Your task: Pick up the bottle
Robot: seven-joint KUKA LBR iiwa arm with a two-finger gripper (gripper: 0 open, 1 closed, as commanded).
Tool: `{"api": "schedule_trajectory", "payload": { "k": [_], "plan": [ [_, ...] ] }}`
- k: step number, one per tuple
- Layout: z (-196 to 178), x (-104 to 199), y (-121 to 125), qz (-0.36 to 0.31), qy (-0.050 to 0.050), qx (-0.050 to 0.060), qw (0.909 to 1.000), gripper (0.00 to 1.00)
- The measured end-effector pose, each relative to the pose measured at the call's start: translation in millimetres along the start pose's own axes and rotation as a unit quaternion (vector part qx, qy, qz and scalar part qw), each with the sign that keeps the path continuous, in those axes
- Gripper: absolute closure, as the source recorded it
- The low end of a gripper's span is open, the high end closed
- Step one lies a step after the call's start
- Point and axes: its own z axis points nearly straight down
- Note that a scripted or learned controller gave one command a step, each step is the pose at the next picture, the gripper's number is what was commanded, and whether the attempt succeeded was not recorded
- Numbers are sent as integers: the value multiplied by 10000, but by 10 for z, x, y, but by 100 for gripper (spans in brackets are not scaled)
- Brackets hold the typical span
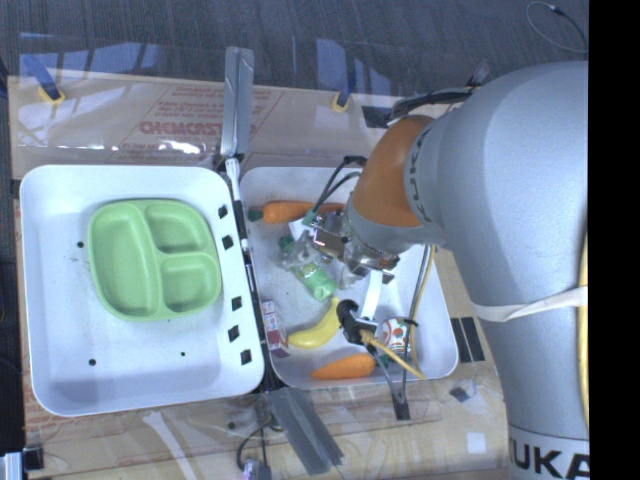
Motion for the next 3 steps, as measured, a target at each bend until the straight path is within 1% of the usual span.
{"api": "schedule_trajectory", "payload": {
  "k": [1,2,3],
  "plan": [
    [-90,-11,-2,-8,-5,13,10000,100],
    [-1011,808,287,87,5,-9,10000,100],
    [-1092,808,279,52,-11,19,10000,100]
  ]
}}
